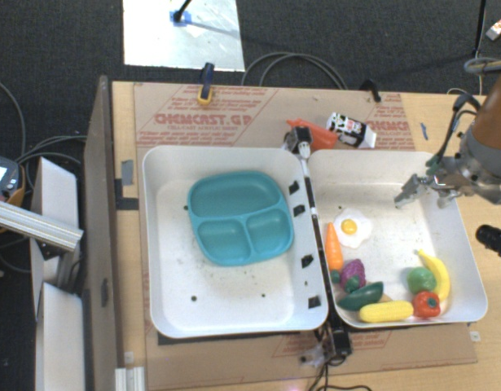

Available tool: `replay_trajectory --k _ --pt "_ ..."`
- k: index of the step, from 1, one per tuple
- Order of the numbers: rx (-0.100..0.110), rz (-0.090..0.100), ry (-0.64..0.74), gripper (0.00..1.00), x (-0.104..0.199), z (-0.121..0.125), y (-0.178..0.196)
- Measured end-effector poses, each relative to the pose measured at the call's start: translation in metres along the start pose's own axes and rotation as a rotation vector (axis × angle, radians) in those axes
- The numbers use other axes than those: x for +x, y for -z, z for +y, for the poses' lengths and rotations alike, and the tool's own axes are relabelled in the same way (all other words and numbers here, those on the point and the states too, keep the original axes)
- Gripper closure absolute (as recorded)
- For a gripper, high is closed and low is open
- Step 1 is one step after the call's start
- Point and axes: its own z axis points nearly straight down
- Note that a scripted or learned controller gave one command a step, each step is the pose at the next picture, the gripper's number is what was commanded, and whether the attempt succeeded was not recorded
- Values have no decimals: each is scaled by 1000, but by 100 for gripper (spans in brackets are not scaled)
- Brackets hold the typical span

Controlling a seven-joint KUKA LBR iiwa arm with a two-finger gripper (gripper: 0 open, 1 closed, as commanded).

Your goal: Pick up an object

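Toy food [380, 287], the pick of things for your task, lies gathered in the right bin [372, 169] at the lower right of the frame. You see a fried egg [353, 229] near the bin's middle, well apart from the rest. Along the divider a carrot [335, 248] points up and down, with a purple vegetable [353, 273] just below it and a dark green cucumber [361, 294] beside that. A yellow corn cob [386, 310] lies along the bin's lower wall. At the lower right corner a banana [437, 273] curves around a green pepper [421, 279], and a red tomato [427, 304] sits just under them.

The left bin [164, 243] holds a teal divided plate [239, 217], three compartments, nothing in them, set slightly tilted toward the upper middle of that bin.

Your arm [486, 149] enters from the right edge of the frame, its wrist above the right bin's upper right corner. The gripper [425, 187] points leftward over bare bin floor, well apart from the food. Its fingers look slightly spread with nothing between them.
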Motion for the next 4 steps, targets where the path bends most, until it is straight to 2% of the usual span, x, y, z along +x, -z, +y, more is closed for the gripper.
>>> replay_trajectory --k 1,2,3,4 --pt "10 3 -7 0 -23 -69 -92" --pt "-9 0 9 0 44 -7 -26" --pt "-7 -4 -5 0 -13 -35 63" --pt "14 4 -5 0 -20 -74 -98"
